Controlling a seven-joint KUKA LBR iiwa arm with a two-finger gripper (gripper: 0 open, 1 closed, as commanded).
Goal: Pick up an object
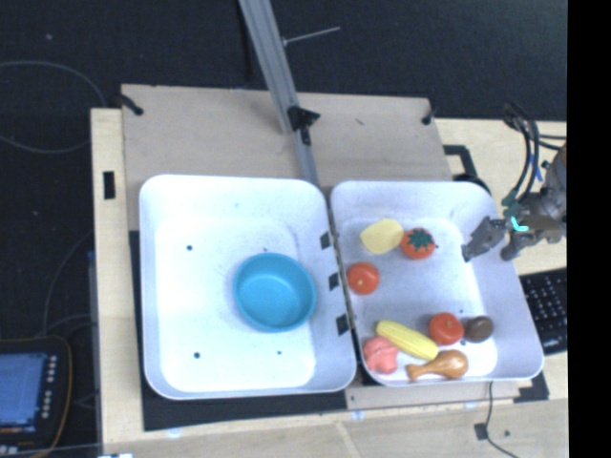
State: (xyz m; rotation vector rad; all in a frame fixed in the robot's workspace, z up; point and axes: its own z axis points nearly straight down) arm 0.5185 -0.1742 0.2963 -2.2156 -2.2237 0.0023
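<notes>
Nearest the camera, along the lower rim of the right bin (496,365), lie a brown drumstick (439,364), a pink piece of toy food (380,353) and one yellow corn cob (407,339). Just behind them sit a red tomato (445,327) and a dark brown round piece (477,328), touching or nearly so. Farther up the bin there is a second red tomato (362,278) near the left wall, then a yellow lemon (381,237) just beside a third tomato with a green top (418,243). That makes eight toy foods: three red, two yellow, one pink, two brown.

The left bin (191,218) holds one blue bowl (275,290), upright, near its middle.

The gripper (495,241) hangs over the right rim of the right bin, well apart from every piece of food; its two dark fingers look spread, with nothing between them.

Both bins rest on a pale wooden bench (210,132). A grey metal rail (272,55) runs from the far edge down to where the bins meet. Beyond is dark floor (95,27). A keyboard (549,308) sits at right, and a handheld screen (29,389) at lower left.
</notes>
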